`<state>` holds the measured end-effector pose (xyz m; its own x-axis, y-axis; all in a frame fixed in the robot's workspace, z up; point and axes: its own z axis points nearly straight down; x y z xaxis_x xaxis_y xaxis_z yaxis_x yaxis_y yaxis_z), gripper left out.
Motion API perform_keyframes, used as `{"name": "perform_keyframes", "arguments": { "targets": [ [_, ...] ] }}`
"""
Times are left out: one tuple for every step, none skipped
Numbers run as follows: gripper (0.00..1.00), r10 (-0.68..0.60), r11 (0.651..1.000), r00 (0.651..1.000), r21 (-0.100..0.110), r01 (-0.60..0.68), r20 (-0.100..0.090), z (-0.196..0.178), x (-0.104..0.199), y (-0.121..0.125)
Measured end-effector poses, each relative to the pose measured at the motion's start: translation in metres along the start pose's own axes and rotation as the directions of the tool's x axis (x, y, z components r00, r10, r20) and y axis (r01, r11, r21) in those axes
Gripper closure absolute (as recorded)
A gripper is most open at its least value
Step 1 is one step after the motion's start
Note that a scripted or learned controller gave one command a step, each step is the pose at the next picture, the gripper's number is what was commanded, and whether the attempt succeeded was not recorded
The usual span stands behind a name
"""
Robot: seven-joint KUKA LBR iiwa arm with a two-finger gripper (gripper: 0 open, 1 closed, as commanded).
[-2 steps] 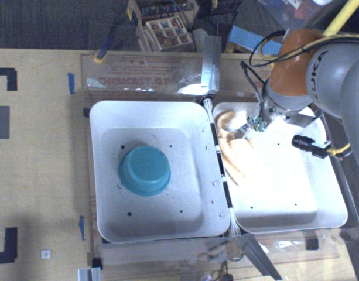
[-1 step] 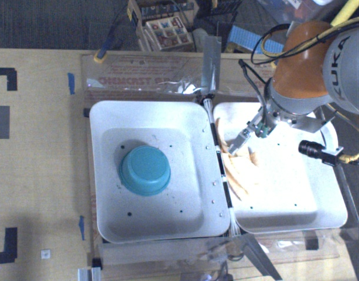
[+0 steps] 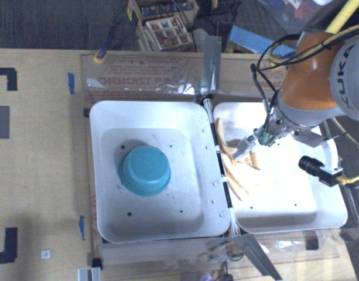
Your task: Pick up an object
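**Gripper lowered into right bin, over tan pieces**

Gripper is seen low in the right bin, near that bin's left wall, pointing down and to the left. Whether its fingers are spread or pressed together cannot be told; the tip is small and blurred against the pale objects beneath it. No object can be confirmed as held.

Arm is seen reaching in from the right, its orange band above the wrist positioned over the bin's upper edge. Black cables are looped from the wrist upward. A black cylindrical fitting is noted to the right of the gripper, over the bin floor.

Count of items:
- Bins: two, white, shallow, set side by side and touching along a shared edge.
- Left bin: one blue bowl, upside down, resting left of centre on the bin floor.
- Right bin: tan elongated pieces, lying along the left wall and directly beneath and just beside the gripper. An exact count cannot be made; the pieces overlap and are washed out by glare.

The bowl is well apart from the gripper, in the other bin.
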<state>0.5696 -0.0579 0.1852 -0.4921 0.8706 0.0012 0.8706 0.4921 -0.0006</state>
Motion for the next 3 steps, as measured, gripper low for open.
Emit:
{"name": "perform_keyframes", "arguments": {
  "targets": [
    [0.0, 0.113, 0.994, 0.994, -0.001, -0.113, 0.001, 0.066, -0.04, -0.018],
    [0.0, 0.167, 0.986, 0.986, -0.014, -0.167, 0.008, 0.091, -0.058, 0.012],
    [0.0, 0.095, 0.995, 0.995, -0.015, -0.095, 0.011, 0.091, -0.082, 0.057]
  ]
}}
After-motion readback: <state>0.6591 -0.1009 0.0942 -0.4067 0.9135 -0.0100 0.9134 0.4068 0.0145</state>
